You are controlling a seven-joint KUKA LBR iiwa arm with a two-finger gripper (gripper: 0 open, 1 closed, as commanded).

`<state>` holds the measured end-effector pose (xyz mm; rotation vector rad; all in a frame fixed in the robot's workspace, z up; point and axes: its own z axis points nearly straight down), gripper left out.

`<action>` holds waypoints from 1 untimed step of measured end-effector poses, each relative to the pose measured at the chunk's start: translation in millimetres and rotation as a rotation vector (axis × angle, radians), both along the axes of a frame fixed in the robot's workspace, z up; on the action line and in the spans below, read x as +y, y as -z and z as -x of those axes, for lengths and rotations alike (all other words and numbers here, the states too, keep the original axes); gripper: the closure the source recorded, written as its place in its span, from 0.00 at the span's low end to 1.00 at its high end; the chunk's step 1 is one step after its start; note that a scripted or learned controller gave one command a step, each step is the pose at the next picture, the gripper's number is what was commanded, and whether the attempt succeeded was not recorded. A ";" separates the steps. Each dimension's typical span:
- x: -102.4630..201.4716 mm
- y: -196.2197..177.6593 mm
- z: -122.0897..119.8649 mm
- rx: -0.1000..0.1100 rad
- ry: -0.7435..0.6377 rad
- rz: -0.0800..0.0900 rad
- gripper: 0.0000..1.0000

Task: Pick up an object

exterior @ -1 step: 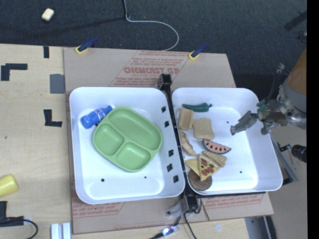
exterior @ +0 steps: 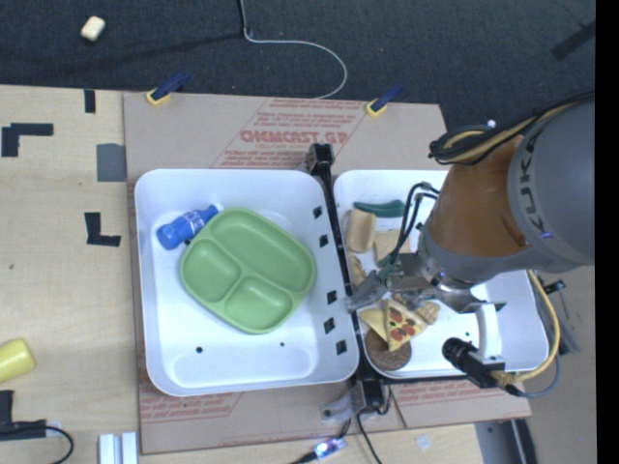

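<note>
**Camera view: robot arm reaches into crowded right bin**

Camera view, from above the bench, shows the gripper (exterior: 375, 288) low in the right bin (exterior: 517, 322), its dark metal fingers (exterior: 363, 296) pointing toward the divider between the two bins. How far the jaws stand apart cannot be told from this angle, and nothing is clearly seen between them. The fingertips sit just above a pizza slice (exterior: 398, 323), yellow with red spots, which lies against a brown round cookie (exterior: 387, 356) near the bin's front wall. Just behind the gripper stands a tan block (exterior: 361, 230), and beyond it a green-and-white item (exterior: 379, 207) rests near the bin's back wall; what it is cannot be made out. The arm (exterior: 503, 201), grey with a broad orange band, comes in from the right and covers much of the bin's middle. Black cables loop along its wrist.

Next door, the left bin (exterior: 169, 356) holds a green divided plate (exterior: 249, 270), lying flat, with a blue bottle (exterior: 184, 227) touching its back left edge. Both bins sit on a cardboard sheet (exterior: 280, 133) held by yellow-and-blue clips. A yellow object (exterior: 14, 358) lies at the bench's left edge, well apart from the bins, and a small white cube (exterior: 92, 28) rests on the dark floor beyond.
</note>
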<state>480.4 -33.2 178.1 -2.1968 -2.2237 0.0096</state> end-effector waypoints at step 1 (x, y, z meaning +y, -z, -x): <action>88.7 -21.2 -2.5 -0.014 0.002 0.004 0.00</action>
